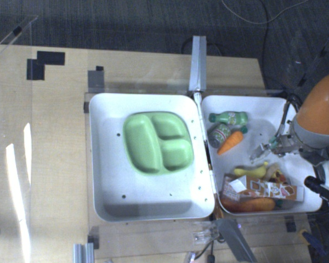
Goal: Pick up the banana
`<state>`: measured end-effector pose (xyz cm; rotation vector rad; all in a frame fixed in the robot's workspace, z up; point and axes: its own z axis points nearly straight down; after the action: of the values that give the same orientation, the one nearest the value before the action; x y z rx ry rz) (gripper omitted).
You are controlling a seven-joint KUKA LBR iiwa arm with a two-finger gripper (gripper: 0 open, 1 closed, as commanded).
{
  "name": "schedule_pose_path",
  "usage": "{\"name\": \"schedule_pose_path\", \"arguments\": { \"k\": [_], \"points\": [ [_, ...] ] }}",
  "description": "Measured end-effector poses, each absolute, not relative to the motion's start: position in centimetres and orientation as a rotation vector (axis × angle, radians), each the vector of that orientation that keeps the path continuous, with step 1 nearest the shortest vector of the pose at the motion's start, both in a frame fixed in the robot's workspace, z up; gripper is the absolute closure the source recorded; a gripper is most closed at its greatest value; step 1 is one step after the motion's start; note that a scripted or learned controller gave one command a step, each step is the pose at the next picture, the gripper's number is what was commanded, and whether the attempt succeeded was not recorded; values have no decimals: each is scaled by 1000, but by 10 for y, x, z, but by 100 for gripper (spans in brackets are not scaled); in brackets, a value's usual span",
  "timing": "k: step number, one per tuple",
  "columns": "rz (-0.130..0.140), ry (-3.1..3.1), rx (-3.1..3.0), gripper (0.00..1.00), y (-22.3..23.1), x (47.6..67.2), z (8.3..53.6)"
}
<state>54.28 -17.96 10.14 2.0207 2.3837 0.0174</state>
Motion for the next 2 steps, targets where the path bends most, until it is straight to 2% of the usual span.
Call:
{"name": "schedule_pose_path", "arguments": {
  "k": [1,2],
  "points": [
    [10,2400,2005,0,-157,522,89],
    [7,2733,1524,0,-158,556,90]
  ]
}}
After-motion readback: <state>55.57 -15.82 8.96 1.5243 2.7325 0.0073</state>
